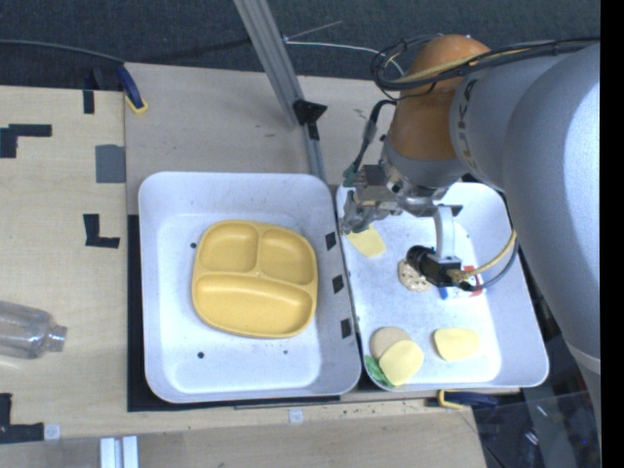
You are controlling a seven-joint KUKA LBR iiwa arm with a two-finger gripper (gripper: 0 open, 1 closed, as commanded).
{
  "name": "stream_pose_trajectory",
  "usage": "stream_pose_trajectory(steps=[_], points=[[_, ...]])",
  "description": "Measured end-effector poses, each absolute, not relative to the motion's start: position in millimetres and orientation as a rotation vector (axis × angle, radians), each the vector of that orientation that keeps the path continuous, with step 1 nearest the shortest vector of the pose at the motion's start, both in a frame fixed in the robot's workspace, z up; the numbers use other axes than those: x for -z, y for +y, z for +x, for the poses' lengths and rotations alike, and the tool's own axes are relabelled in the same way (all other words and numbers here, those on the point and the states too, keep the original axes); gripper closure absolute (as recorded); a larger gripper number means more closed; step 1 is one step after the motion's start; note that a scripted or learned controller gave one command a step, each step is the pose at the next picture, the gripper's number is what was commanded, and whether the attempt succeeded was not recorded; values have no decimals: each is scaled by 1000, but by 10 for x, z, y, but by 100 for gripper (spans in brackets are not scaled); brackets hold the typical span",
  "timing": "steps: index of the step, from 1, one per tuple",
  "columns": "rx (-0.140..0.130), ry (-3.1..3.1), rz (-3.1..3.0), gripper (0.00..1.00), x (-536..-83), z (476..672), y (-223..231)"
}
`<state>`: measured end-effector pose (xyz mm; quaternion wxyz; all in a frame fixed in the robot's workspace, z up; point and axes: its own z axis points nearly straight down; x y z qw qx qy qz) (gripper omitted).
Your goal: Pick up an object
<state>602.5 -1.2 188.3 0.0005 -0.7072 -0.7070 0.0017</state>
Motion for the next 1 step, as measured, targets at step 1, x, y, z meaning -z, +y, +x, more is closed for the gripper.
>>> stream_pose_trajectory(steps=[1], points=[[-2, -2222, -2223, 100, -1883, 6332, -345]])
